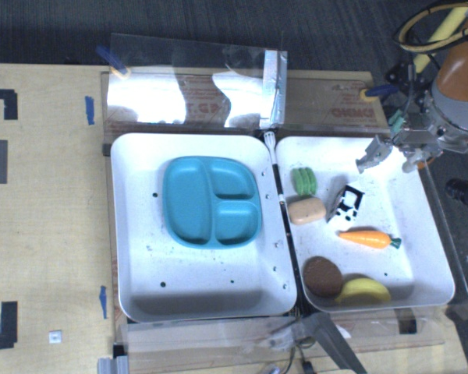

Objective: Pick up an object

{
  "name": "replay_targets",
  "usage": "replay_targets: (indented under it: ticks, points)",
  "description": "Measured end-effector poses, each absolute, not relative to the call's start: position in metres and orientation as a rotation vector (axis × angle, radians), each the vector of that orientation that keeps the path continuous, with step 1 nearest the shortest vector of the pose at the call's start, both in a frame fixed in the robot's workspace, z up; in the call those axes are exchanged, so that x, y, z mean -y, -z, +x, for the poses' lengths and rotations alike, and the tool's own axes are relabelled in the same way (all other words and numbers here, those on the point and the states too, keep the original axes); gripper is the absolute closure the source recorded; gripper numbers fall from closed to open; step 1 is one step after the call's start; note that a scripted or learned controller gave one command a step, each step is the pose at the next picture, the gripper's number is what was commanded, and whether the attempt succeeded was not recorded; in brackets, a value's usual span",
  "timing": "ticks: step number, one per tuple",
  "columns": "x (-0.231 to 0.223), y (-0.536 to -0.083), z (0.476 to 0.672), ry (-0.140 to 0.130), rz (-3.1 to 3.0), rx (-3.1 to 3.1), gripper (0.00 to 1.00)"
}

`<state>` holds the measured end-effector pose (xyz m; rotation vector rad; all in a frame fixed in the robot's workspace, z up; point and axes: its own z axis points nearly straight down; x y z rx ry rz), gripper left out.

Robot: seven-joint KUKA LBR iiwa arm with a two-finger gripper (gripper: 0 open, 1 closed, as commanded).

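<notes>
Now the pale surface (31,232) carries two bins; blue tray (212,201) left, carrot (365,239), banana (363,290) right; tool (394,156) hovers, spread open, gripping nothing.

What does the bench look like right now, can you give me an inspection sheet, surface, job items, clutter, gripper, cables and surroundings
Surface: two white bins side by side; left bin, right bin.
Job's things: in the right bin, a green toy, a beige block just below it, a black-and-white piece, a carrot, a brown round item and a banana touching it.
Clutter: blue divided tray in the left bin.
Gripper: gripper over the right bin's upper right corner, nothing seen between its fingers; open or shut not clear.
Cables: yellow hose loop by the arm.
Surroundings: clear plastic panel behind the left bin; blue tape marks on the bench.
</notes>
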<state>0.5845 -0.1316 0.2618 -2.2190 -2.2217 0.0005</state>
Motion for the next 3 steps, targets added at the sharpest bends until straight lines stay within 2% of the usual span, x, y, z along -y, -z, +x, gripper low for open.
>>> replay_targets:
  ticks: [1,2,3]
  points:
    - [0.160,-0.137,0.597,-0.012,-2.291,2.134,0.00]
    - [0.140,-0.087,0.584,0.004,-2.183,2.265,0.00]
    - [0.141,-0.098,0.585,0.008,-2.189,2.265,1.00]
